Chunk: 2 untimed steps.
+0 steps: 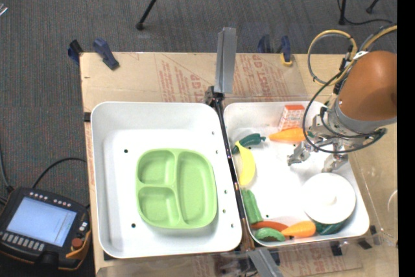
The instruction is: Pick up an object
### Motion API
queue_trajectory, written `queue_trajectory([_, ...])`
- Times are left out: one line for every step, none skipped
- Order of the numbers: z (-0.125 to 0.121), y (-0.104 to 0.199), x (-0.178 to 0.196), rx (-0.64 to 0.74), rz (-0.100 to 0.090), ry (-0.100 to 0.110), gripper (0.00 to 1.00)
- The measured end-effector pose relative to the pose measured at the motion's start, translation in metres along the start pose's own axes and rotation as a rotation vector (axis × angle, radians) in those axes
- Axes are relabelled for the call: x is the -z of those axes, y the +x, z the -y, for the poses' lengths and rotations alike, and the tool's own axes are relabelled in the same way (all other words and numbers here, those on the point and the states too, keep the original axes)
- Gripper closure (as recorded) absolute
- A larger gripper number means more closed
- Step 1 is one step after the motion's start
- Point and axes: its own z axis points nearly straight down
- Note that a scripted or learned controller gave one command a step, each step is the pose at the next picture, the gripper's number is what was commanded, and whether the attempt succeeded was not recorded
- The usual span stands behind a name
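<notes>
— What's on the bench, biggest first?

— I see two white bins side by side. The left bin (107, 139) holds a green divided tray (176, 189) lying flat near its middle. The right bin (259, 115) holds everything else. The arm (366, 89) comes in from the right, over that bin's far right corner.

— And the gripper?

— The gripper (318, 159) hangs over the right half of the right bin, fingers spread apart, nothing between them. Just below it sits a white bowl (329, 197), with something dark green tucked under its near edge.

— What's crowding it?

— A carrot (288, 135) lies just left of the gripper, touching an orange box (292, 115) behind it. Further left I see a banana (246, 164) with a green pepper (251, 139) at its top end. Along the near wall lie a cucumber (251, 205), a red chili (271, 226) and a second carrot (299, 228).
</notes>
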Motion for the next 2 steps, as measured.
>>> queue_trajectory([0.014, -0.077, 0.000, 0.047, 0.001, 0.000, 0.00])
queue_trajectory([0.017, -0.037, 0.001, 0.193, -0.001, 0.002, 0.00])
